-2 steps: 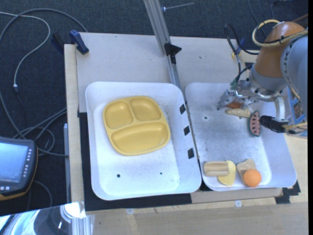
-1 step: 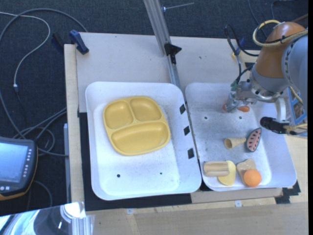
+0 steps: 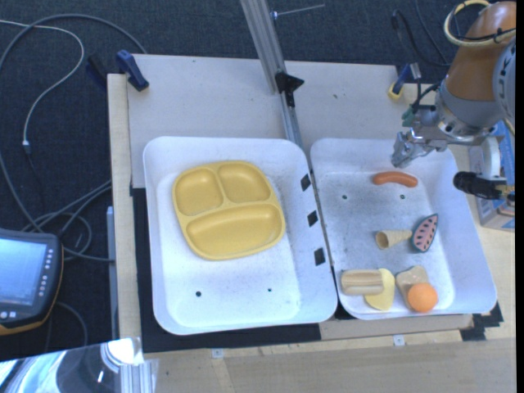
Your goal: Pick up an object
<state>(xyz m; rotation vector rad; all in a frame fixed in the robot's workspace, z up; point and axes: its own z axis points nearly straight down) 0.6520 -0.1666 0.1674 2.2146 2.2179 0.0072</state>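
From my remote seat, the hand (image 3: 404, 150) hung over the far edge of the right bin (image 3: 483, 278), just beyond the toy sausage (image 3: 395, 179); too small and blurred for me to tell its state. Nearer than the sausage lay a cone (image 3: 392, 238) touching a watermelon slice (image 3: 424, 232). Nearest sat a bread roll (image 3: 362, 282), cheese wedge (image 3: 381, 300) and orange (image 3: 422, 297), partly overlapping.

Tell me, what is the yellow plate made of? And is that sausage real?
The yellow plate looks like plastic: one even colour, a soft matte sheen, rounded moulded compartments. The sausage is probably a toy, plastic or rubber, since its orange-red surface is smooth and uniform, though the view is too small to be sure.
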